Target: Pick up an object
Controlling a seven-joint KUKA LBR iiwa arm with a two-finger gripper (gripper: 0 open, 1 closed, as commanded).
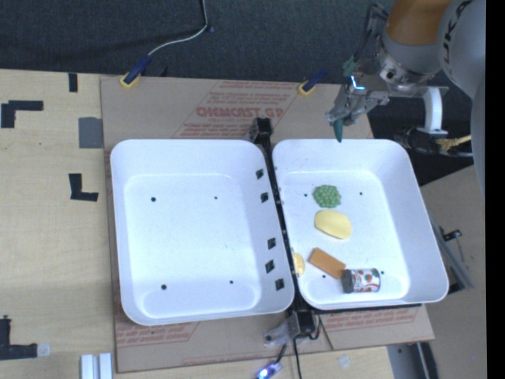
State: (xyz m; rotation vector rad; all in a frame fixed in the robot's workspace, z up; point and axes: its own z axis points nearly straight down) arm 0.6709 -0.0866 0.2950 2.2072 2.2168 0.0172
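Note:
The right bin (394, 160) holds a green bumpy ball (327, 195), a yellow lemon-shaped piece (334, 224), an orange-brown block (327, 262) and a small red-and-white can (361, 280) lying on its side near the front. A small yellow-orange piece (297, 263) lies against the bin's left wall. My gripper (341, 124) hangs above the right bin's far rim, well apart from the objects. Its fingertips point down, close together, with nothing between them.
The left bin (126, 212) sits beside the right one, joined by a black clip strip (270, 212). Both rest on a cardboard sheet (229, 109). A cable (170, 46) and clamps (136, 71) lie at the back.

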